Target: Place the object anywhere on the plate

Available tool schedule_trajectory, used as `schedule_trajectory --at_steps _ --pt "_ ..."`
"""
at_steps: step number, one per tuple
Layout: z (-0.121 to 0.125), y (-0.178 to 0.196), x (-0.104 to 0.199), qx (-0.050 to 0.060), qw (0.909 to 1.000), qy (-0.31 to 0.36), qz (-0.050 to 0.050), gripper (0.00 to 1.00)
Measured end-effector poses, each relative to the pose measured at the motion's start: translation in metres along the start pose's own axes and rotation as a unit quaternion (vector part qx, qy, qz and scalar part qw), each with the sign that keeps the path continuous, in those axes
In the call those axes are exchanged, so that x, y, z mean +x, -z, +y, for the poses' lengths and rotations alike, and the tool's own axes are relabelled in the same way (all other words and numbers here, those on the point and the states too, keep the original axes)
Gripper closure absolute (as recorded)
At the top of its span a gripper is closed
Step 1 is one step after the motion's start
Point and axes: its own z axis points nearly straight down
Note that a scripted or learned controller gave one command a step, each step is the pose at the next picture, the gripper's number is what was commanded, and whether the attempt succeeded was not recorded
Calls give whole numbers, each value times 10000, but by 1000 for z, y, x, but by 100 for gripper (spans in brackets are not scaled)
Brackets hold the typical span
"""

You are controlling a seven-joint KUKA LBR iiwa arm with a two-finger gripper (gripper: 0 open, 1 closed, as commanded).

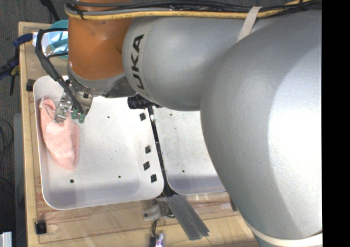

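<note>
- The object [59, 137] is a soft, pale pink thing, long and lumpy, lying lengthwise just below my claw [70, 110], its upper end touching or nearly touching my fingertips.
- My own grey arm [229, 87] and orange band [95, 35] hide much of the bench; I cannot tell whether my claw is wide, narrow or gripping.
- The left bin [109, 186], under my claw, holds the pink object against its left wall.
- The right bin [188, 177], well off to my claw's right, shows a small bare patch beneath my arm.
</note>
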Motion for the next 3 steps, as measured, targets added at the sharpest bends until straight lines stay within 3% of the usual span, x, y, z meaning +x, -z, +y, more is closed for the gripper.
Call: schedule_trajectory --at_steps 1,2,3 --pt "-25 -97 86 20 9997 226 21 100" --pt "-68 -47 49 1 9992 398 -3 100" --pt "-102 -135 -16 -44 9985 542 -54 100"
